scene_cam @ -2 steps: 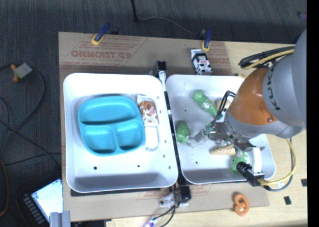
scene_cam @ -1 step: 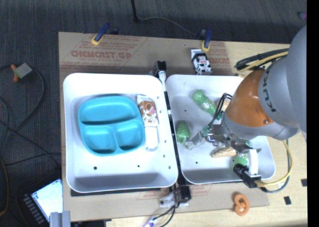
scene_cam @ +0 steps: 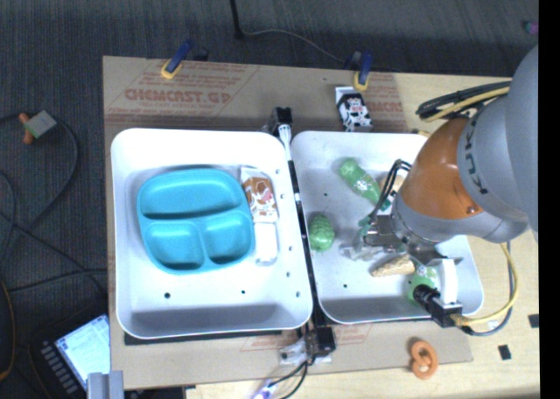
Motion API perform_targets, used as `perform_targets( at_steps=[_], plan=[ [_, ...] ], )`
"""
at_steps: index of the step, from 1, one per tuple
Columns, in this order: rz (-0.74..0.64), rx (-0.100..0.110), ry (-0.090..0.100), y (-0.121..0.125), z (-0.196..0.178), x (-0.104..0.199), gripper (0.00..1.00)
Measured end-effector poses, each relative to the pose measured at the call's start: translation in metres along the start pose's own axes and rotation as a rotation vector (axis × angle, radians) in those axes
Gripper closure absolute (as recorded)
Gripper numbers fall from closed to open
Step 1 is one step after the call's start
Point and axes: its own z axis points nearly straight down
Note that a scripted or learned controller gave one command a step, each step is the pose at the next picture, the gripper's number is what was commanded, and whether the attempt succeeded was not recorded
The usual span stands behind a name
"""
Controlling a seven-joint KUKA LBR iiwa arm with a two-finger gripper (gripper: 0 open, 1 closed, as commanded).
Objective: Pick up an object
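Both white bins (scene_cam: 122,213) look like smooth, glossy plastic. The blue divided tray (scene_cam: 192,218) is smooth plastic with a soft sheen. Matt brown cardboard (scene_cam: 175,91) covers the bench. The arm's (scene_cam: 516,170) grey shell and orange band (scene_cam: 442,178) look smooth and semi-glossy.

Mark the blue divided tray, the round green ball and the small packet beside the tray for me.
blue divided tray (scene_cam: 191,218), camera view, on the ridge between its compartments.
round green ball (scene_cam: 321,232), camera view, on its top middle.
small packet (scene_cam: 259,198), camera view, on its brown printed face.
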Motion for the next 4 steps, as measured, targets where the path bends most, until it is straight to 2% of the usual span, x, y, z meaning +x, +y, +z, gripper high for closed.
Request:
perform_targets(
  at_steps=[1, 2, 3, 4],
  plan=[
    [0.000, 0.001, 0.000, 0.000, 0.001, 0.000, 0.00],
    [-0.003, -0.006, 0.001, -0.014, 0.010, 0.004, 0.00],
    [-0.004, 0.010, 0.008, -0.019, 0.006, 0.003, 0.00],
    [-0.001, 0.009, 0.005, -0.015, 0.011, 0.004, 0.00]
  ],
)
